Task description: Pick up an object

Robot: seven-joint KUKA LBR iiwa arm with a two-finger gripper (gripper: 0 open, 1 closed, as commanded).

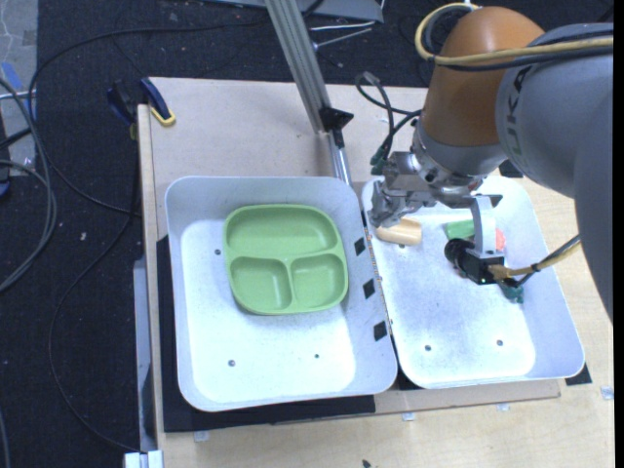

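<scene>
Arm [546,86] bends down, pincer [390,206] above tan piece [400,232], right bin [468,334].

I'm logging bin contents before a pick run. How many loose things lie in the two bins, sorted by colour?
Green: 2, the divided plate and a small green piece
Tan: 1, the tan block
Red: 1, the red piece, partly hidden
Total: 4

You are in a robotics lab: a grey arm with an orange band [561,86] reaches over a pale wooden bench [244,130] bearing 2 shallow white bins [190,359], beside an aluminium rail [297,52], with loose black cables [97,40] across the dark floor [68,359].
</scene>
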